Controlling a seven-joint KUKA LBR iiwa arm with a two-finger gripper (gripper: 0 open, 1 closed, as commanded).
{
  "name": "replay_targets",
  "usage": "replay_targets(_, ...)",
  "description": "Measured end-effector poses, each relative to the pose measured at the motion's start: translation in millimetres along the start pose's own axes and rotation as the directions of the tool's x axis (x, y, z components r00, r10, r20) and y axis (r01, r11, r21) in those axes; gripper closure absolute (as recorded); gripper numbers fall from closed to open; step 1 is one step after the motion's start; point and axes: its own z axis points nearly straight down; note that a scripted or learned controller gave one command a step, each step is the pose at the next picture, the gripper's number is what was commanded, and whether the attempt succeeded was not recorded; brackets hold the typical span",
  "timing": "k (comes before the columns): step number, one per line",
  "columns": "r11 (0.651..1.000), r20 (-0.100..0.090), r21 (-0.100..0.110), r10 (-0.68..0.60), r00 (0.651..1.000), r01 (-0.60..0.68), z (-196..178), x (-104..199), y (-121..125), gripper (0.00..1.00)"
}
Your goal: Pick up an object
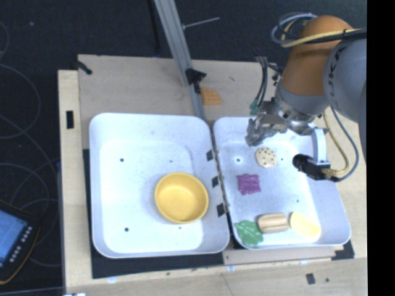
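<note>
Gripper [256, 134] above round cookie [266, 157] (no long axis), right bin [321, 193]

Single fixed camera above bench [142, 85], angled down over both white bins [108, 165]; arm [321, 60] enters from right.

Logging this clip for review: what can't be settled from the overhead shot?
- Gripper: finger state, too small and dark in the camera view, under the wrist.
- Its height above the right bin: the slanted view gives no depth.
- Green item: partly behind the tan cylinder, identity unclear.
- Round speckled piece and purple piece: too blurred to name.
</note>
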Motion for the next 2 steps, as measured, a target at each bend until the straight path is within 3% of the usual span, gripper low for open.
replay_targets(2, 1.000, 0.000, 0.000, 0.000, 1.000, 0.000, 0.8, 93.3, -24.9, 1.00)
